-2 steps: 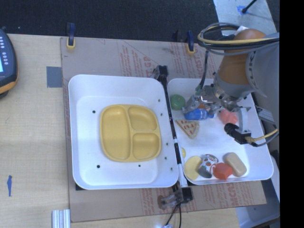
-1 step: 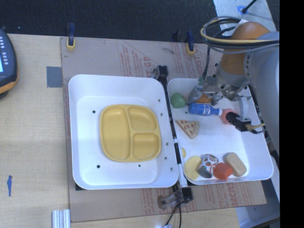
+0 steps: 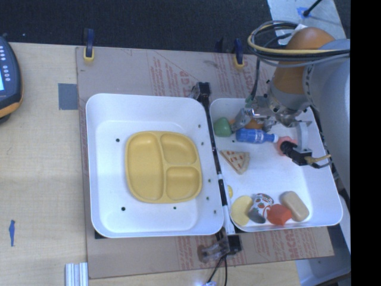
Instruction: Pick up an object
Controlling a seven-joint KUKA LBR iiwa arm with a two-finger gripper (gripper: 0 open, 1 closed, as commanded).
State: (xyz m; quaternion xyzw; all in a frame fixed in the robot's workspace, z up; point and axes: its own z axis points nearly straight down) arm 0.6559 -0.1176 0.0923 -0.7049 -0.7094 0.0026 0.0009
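Note:
My gripper [image 3: 255, 117] hangs low over the far end of the right bin [image 3: 315, 186], under the arm's orange band. Just below it lies a blue bottle [image 3: 255, 137] on its side, with a small orange item [image 3: 254, 124] partly hidden behind the gripper. A green object [image 3: 222, 126] sits to the left, in the bin's far left corner. A tan wedge shaped like a pizza slice [image 3: 236, 160] lies nearer the middle. A red-pink piece [image 3: 286, 144] rests to the right of the bottle.
The left bin [image 3: 104, 177] holds a yellow divided plate [image 3: 163, 166]. At the right bin's near edge lie a yellow disc [image 3: 240, 211], a patterned ball [image 3: 261, 205], a red piece [image 3: 278, 215] and a tan loaf [image 3: 294, 205]. A black cable [image 3: 300, 155] trails by the arm.

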